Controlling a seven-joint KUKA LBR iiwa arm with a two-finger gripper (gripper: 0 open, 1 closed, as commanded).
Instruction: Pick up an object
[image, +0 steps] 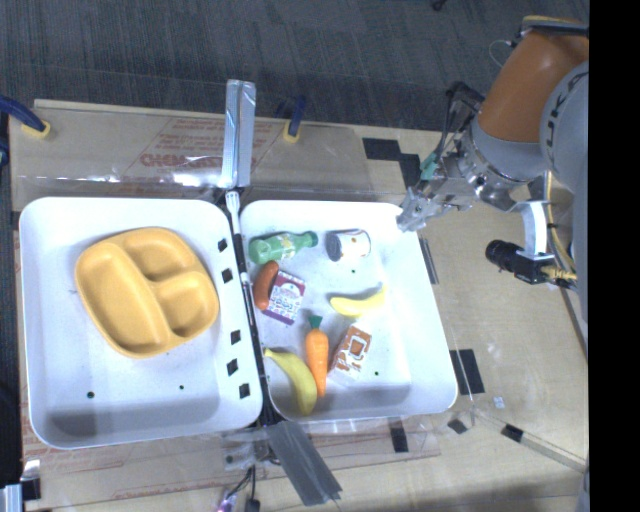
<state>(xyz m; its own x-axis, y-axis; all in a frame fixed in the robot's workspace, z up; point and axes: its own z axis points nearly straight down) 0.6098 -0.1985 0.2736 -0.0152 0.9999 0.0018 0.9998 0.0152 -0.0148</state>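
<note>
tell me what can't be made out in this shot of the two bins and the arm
- Gripper, camera view: small and blurred at the right bin's upper right corner; finger state unreadable.
- Arm: cut off by the top and right edges.
- Small carton and packet: print too small to read.
- Hot dog: its right side is hidden under the carton.
- Can: label blurred.
</note>
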